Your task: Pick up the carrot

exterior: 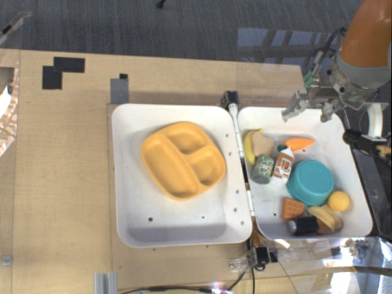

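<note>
The tool hangs over the far rim of the right bin, below the arm's orange band at the view's upper right. Its two grey fingers look spread apart with nothing between them, though the hardware around the wrist makes this hard to read with certainty.

The carrot lies in the right bin just near of the tool, orange with a green end pointing left, apart from the fingers. Beside it to the left sit a small carton, a green can, and a banana against a tan piece. A teal bowl sits near of the carrot, with a yellow lemon-like ball, an orange block and a dark can further toward the near rim.

The left bin holds a yellow divided plate. Both bins rest on the table.
</note>
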